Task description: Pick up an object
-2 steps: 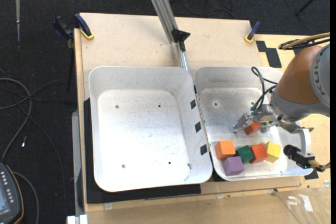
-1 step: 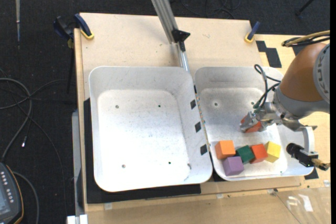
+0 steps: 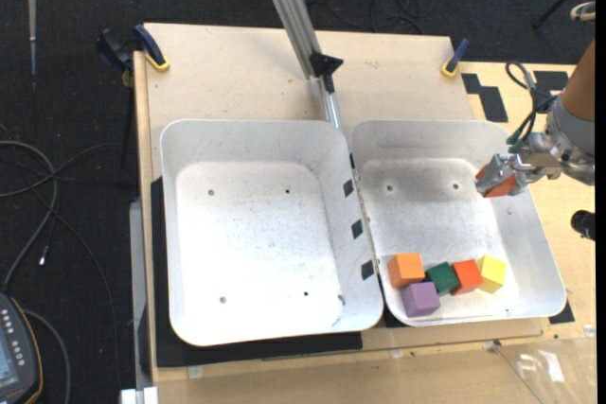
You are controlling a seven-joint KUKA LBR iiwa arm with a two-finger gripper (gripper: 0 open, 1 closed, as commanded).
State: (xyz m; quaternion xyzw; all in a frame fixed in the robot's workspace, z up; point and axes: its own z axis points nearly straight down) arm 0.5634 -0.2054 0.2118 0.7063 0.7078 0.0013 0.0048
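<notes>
Nearest the camera, along the front edge of the right bin (image 3: 530,232), five blocks lie in a tight cluster. The purple block (image 3: 421,298) sits closest to the front rim, with the orange block (image 3: 407,268) just behind it to the left. The green block (image 3: 441,278) touches the purple one's right side, the red block (image 3: 467,275) comes next, and the yellow block (image 3: 493,272) ends the row on the right.

The left bin (image 3: 189,203) lies beside the right one, their rims meeting down the middle of the tabletop (image 3: 237,71).

Farther back, over the right bin's far right wall, the gripper (image 3: 500,179) hangs at the end of the arm (image 3: 578,123). A small red-orange piece shows at its tip; it may be a held object or part of the gripper itself, and I cannot tell whether the gripper is wide or narrow. It is well apart from the block cluster.

At the back, a grey metal pole (image 3: 289,0) slants down to the gap between the bins, and yellow-tipped clamps (image 3: 151,52) grip the tabletop's far corners.
</notes>
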